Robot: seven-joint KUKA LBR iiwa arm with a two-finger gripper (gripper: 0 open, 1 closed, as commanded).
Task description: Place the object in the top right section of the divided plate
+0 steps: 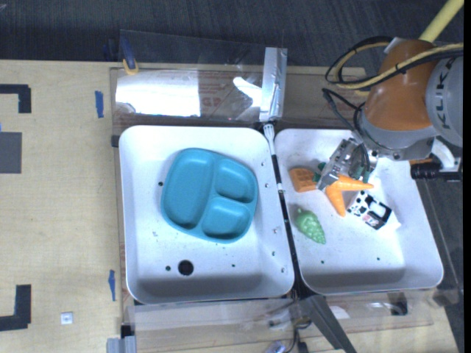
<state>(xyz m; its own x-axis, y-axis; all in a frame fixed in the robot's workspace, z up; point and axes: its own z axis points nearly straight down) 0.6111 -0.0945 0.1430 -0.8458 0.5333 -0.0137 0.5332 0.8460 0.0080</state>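
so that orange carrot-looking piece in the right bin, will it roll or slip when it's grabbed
The orange carrot-shaped toy tapers to a point, so it would probably pivot rather than roll straight. Its smooth, plastic-looking surface may slip. It lies against other small items, so a push could nudge them.

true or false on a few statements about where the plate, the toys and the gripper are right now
1. The blue plate lies in the left bin. True.
2. The plate already holds an orange toy. False: its sections are bare; the orange carrot and the orange block lie in the right bin.
3. The gripper is over the right bin, close to the carrot. True.
4. The green toy lies in the left bin. False: it lies in the right bin, near its left wall.
5. A black and white toy lies to the right of the carrot. True.
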